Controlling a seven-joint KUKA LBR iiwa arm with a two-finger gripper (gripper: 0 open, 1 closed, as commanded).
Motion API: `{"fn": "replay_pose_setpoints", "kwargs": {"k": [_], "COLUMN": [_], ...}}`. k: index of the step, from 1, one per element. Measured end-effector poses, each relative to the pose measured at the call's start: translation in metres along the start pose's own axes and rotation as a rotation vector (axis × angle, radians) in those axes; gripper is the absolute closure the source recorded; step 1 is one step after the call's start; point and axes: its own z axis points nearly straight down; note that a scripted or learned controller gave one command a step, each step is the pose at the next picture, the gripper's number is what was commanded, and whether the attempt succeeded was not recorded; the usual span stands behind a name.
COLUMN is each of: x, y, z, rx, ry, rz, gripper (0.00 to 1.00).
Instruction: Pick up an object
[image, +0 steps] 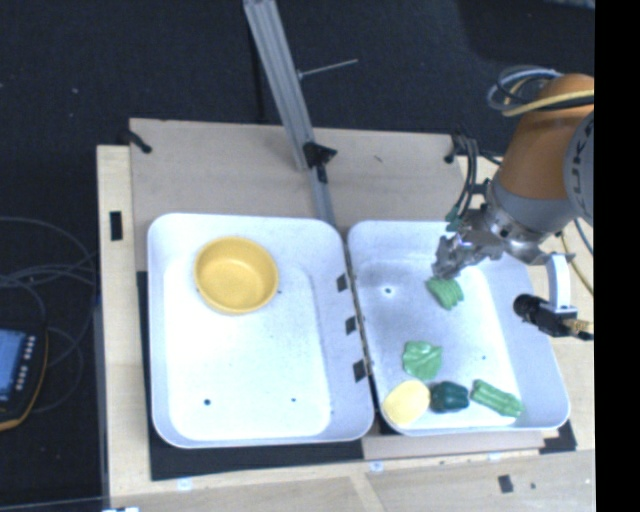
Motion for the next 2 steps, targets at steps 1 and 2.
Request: {"fn": "replay_pose_setpoints", "kwargs": {"k": [1,2], "x": [0.058,0.106], "y": [-0.005,-0.015], "z": [0.006,0.008], "rx": [0.0,0.0], "ry": [0.0,0.0], "rz": [-0.003,-0.003], "gripper": [1.0,1.0]}}
